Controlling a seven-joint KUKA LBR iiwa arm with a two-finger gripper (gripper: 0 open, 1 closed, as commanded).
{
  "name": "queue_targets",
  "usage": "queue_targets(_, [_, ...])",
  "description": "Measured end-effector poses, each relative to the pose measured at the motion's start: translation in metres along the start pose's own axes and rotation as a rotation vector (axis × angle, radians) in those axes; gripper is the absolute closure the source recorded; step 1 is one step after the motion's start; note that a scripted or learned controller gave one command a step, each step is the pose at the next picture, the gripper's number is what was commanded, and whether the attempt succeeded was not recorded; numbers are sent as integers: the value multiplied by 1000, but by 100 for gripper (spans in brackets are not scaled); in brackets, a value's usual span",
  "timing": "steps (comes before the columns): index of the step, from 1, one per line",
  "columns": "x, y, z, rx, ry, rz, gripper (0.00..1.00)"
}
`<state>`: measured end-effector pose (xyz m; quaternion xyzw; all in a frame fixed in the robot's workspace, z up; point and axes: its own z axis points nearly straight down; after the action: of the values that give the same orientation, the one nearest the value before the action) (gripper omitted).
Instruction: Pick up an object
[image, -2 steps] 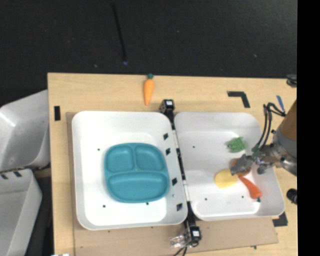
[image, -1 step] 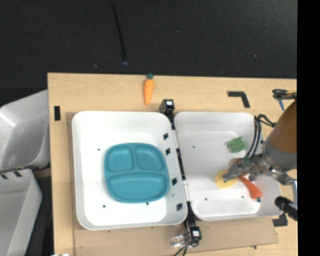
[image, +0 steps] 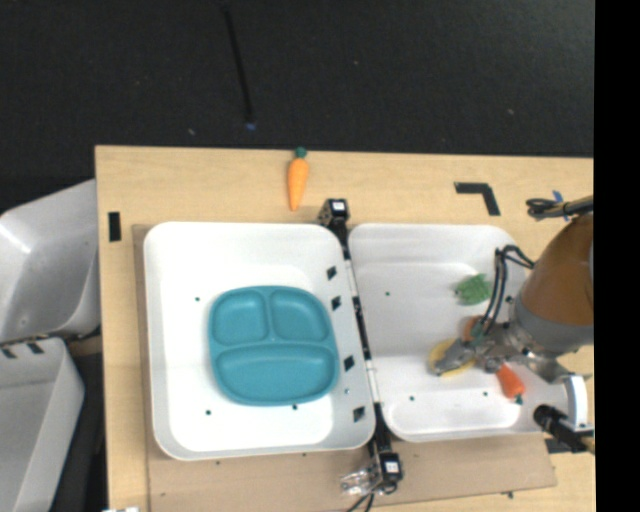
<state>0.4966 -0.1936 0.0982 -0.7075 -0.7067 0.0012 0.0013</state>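
Observation:
In the right bin (image: 420, 415) my gripper (image: 455, 356) reaches in from the right and sits low over the bin floor. A yellow object (image: 443, 354) lies right at its tip, partly covered by it. Up the bin from the gripper lies a small green object (image: 473, 290), apart from it. A small red-orange object (image: 511, 381) lies under the wrist near the bin's right wall. The grey arm with its orange band (image: 560, 285) hides the bin's right side.
The left bin (image: 170, 300) holds a blue divided plate (image: 272, 343). A toy carrot (image: 297, 180) lies on the wooden bench behind the bins. Black clips (image: 334, 211) join the bins along the middle seam. Cables (image: 498, 280) hang beside the wrist.

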Motion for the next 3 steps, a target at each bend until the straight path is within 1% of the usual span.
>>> queue_targets(1, [-2, 2, -13, -7, -2, 5, 100])
queue_targets(2, [-6, 7, -77, -11, -4, -3, 100])
queue_targets(3, [-8, 9, -131, -11, -4, -4, 100])
